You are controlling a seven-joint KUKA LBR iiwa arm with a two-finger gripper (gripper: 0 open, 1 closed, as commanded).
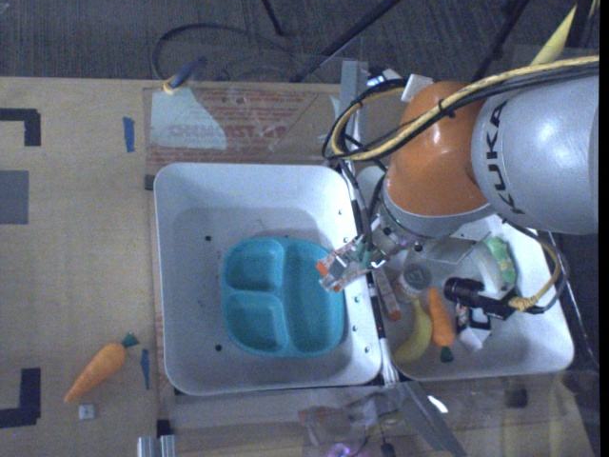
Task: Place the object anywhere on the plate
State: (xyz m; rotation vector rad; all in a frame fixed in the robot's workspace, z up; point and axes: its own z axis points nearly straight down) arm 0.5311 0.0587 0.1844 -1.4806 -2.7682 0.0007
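Note:
A blue divided plate [281, 295] lies in the left white bin [190, 208]. My gripper [341, 267] hangs over the plate's right rim, reaching in from the right under the orange wrist band. A small orange and pale object [328, 272] sits between its fingertips, just above the plate's right compartment. The gripper is shut on it.
The right bin [542, 346] holds a banana [416, 336], an orange carrot [441, 320] and a green and white item [498, 263], partly under the arm. Another toy carrot [95, 369] lies on the bench left of the bins. The bins' shared wall [379, 336] runs just right of the plate.

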